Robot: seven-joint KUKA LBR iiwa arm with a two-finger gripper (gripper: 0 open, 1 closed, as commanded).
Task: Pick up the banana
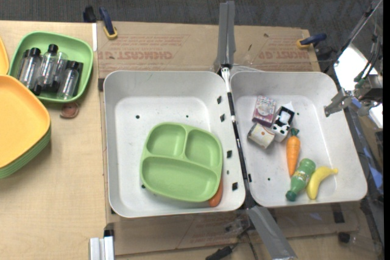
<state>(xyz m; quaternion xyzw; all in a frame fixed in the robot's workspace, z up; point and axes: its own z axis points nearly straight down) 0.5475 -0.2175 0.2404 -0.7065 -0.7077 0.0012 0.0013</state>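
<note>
Camera view: green bottle (300,178) overlaps banana (320,181).

Even overhead light, soft shadows, slight blur throughout.

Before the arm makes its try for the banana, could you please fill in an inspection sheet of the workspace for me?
Surface: two white bins side by side, left bin, right bin, on a cardboard sheet over the bench.
Job's things: banana lies in the right bin's near right corner, beside a green bottle.
Clutter: carrot, small boxes in the right bin; green divided plate in the left bin, something orange peeking from under it.
Grippers: gripper at the right bin's right rim; too unclear to say more.
Cables: nothing seen.
Surroundings: green tray of bottles, stacked yellow plates, clamps, carpet floor.
</note>
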